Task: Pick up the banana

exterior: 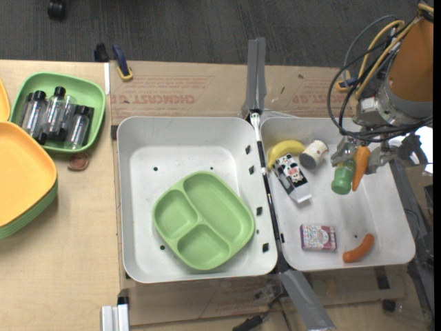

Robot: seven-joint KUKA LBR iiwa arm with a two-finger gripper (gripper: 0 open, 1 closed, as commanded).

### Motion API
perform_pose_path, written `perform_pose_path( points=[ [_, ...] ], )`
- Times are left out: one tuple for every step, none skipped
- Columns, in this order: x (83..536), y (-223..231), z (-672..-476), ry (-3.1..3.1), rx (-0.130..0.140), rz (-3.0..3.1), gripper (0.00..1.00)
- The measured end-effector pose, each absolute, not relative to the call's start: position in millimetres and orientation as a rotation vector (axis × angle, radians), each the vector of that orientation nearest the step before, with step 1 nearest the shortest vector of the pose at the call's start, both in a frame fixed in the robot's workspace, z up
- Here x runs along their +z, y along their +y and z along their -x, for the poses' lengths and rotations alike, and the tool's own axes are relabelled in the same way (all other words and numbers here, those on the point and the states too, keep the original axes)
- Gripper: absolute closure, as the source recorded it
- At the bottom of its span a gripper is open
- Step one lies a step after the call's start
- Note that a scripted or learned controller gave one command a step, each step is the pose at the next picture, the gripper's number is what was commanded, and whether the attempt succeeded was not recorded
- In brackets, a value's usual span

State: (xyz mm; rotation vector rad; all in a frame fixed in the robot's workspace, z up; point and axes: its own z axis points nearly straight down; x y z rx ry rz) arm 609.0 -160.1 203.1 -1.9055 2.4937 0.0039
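Observation:
The yellow banana [284, 149] lies in the right bin [386, 254], at its back left corner, against a black-and-white carton [292, 176]. My gripper [360, 156] hangs over the back right of the same bin, about a hand's width right of the banana. It stands open, and nothing is clamped between its fingers. An orange carrot [359, 169] shows in the gap below them, beside a green bottle [342, 179].
A white cup [314, 152] lies just right of the banana. A pink packet [318, 237] and an orange sausage-shaped piece [358, 248] lie near the bin's front. The left bin [138, 157] bears a green divided plate [202, 219]. A tray of bottles [58, 112] and orange plates [24, 181] stand far left.

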Motion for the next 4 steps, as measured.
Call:
perform_pose_path(
  points=[
    [200.4,-105.2,-622.2,2.154,0.003,2.28,1.0],
    [191.5,-38.6,-659.4,2.205,0.003,2.23,1.0],
    [283.5,-59.6,-659.8,2.593,0.001,1.763,1.0],
    [266.9,-123.1,-647.5,2.304,0.004,2.131,1.0]
  ],
)
